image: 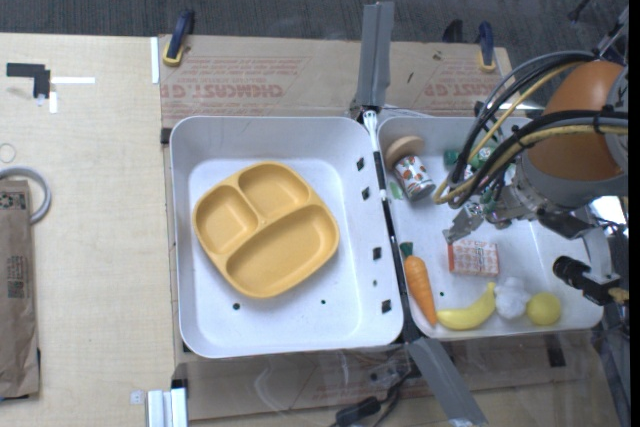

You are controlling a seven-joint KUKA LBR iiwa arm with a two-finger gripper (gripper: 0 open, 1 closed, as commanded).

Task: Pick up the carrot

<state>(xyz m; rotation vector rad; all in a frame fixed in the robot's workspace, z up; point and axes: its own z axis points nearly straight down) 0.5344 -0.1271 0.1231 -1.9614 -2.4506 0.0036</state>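
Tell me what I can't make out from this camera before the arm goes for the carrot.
- Gripper, camera view: a tangle of cables and the wrist overlap it, so how its fingers stand is unreadable.
- Right bin: the arm covers its far right part.
- Small can: label too small to read.
- Red-and-white packet: print too small to read.
- Carrot: in plain sight along the bin's left wall, its tip meeting the banana.

Carrot (420, 287) seen at right bin's (452, 330) left wall, beside banana (468, 312); gripper (462, 225) poised nearby, above.
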